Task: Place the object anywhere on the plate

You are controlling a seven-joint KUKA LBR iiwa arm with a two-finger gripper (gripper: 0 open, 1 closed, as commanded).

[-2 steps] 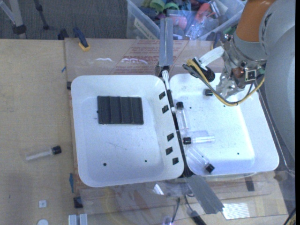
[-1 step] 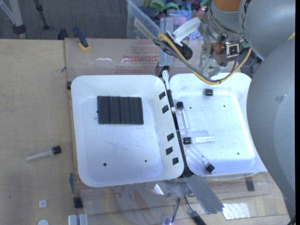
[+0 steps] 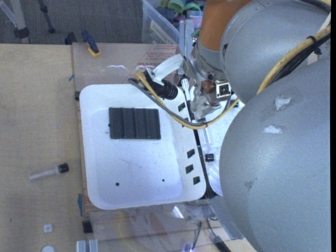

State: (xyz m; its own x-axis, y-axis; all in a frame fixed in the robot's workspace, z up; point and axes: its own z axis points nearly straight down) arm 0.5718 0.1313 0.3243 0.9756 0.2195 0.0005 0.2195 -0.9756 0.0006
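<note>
The object to be placed cannot be made out, and no plate is identifiable. A dark ribbed block (image 3: 134, 123) lies in the white bin (image 3: 100, 193), left of the jaws (image 3: 198, 106); their state cannot be told. Placement looks not yet done.

A dark grey, flat rectangular object (image 3: 134, 123) with lengthwise ribs dividing it into about four strips lies flat in the upper part of the left white bin (image 3: 100, 188), its long side running across the view, resting apart from the bin's walls.
</note>
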